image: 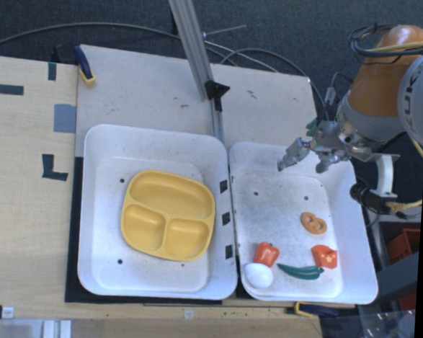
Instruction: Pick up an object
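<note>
My gripper (306, 160) hangs over the far edge of the right bin (282, 198), its two fingers spread apart with nothing between them. Well below it in that bin lie a brown pretzel (313, 222), a red pepper (266, 254), another red piece (324, 256), a green chili (302, 271) and a white egg (258, 275). All of these lie apart from the gripper, toward the bin's near side.
The left bin (101, 193) holds a yellow divided plate (168, 216). A slanted metal pole (195, 44) rises behind the bins. Cables run across the dark floor at the back. The arm's grey and orange body (388, 76) fills the upper right.
</note>
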Controlling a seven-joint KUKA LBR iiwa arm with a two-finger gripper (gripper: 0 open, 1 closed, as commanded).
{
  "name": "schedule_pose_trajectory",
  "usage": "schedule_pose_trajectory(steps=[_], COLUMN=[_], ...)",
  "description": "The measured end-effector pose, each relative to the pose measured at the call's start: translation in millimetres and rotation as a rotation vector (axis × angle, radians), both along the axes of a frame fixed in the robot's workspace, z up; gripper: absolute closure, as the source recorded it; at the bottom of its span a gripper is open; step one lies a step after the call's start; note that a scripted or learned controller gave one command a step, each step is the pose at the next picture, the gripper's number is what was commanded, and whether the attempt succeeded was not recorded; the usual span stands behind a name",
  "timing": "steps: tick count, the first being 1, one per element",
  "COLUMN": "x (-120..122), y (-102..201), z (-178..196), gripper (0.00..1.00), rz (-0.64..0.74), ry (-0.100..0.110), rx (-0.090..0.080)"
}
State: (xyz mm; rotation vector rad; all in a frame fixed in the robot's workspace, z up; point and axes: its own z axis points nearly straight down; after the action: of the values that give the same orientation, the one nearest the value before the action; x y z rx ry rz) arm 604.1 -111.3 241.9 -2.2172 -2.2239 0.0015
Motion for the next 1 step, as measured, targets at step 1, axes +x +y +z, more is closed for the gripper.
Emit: schedule_pose_trajectory(steps=[1], x=[0.0], y=[-0.1], z=[0.0], gripper=[0.00], rz=[0.000], ry=[0.000], rx=[0.000])
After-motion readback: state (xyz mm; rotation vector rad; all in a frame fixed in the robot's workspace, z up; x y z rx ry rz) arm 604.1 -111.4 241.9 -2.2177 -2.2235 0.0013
